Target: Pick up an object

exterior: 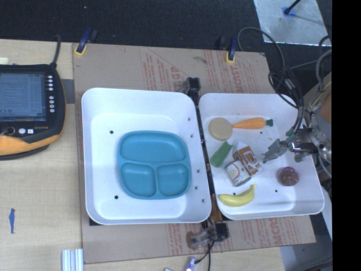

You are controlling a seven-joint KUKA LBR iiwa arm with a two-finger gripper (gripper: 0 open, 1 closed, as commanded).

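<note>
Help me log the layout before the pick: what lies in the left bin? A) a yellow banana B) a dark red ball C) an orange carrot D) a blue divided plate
D: the blue divided plate lies alone in the left bin, while the banana, carrot and dark red ball all lie in the right bin.

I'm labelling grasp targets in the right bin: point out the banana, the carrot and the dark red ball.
banana (237,197), camera view, middle of its yellow curve.
carrot (249,124), camera view, middle of the orange body.
dark red ball (287,176), camera view, centre of its top.
</note>
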